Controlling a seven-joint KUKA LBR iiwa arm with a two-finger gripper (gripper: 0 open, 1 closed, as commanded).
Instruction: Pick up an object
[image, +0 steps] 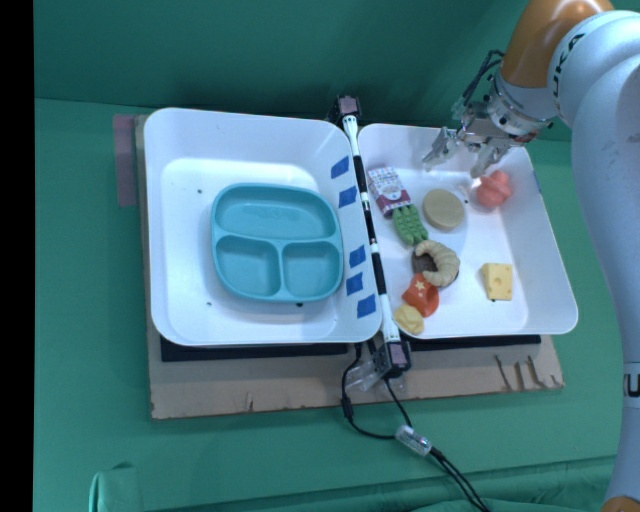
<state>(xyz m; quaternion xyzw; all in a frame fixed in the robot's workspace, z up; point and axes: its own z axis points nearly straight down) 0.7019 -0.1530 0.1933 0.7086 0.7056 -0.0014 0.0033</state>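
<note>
Poised over the back of the right shallow white plastic bin (545, 270): the gripper (466, 150), fingers spread apart, clamped on nothing. Just beside it, toward the arm, a coral-pink rounded toy (492, 188); just below, a tan round disc (443, 210). Near, toward the divider, a red-and-white printed packet (385, 187) touching a green ridged strip (409, 224). Farther forward, a curled beige croissant toy (437, 261), a yellow cheese wedge (497, 281), a red starred piece (421, 294). Well apart, in the left white bin (180, 140), a teal three-compartment plate (275, 242).
</note>
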